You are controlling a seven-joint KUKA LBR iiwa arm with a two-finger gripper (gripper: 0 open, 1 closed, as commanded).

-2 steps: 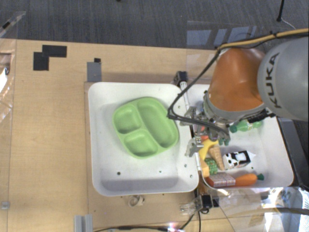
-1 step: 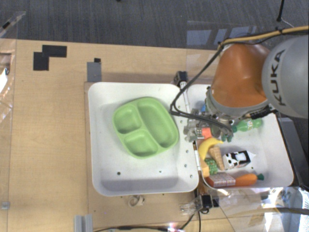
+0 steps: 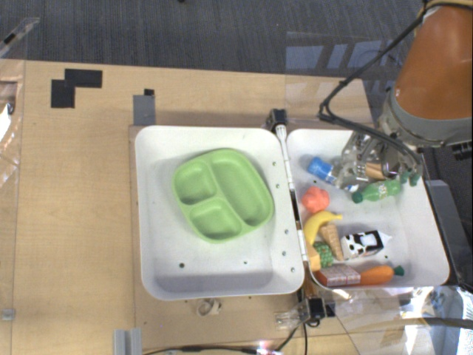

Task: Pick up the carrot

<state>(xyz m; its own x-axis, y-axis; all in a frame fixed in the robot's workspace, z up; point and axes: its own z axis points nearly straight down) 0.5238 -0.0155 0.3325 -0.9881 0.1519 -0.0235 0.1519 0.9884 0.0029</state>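
Note:
The carrot [image 3: 375, 275], orange with a small green tip, lies along the front edge of the right bin [image 3: 429, 228], next to a red box [image 3: 340, 276]. My gripper [image 3: 363, 165] hangs over the back part of the same bin, between a blue bottle [image 3: 321, 168] and a green bottle [image 3: 378, 191]. It is well behind the carrot, and the arm's wrist hides much of it from above.
The right bin also holds a reddish round fruit [image 3: 316, 198], a banana [image 3: 320, 225], a cone [image 3: 332, 241] and a black-and-white carton [image 3: 366, 244]. A green divided plate [image 3: 222, 193] sits in the left bin [image 3: 159, 257].

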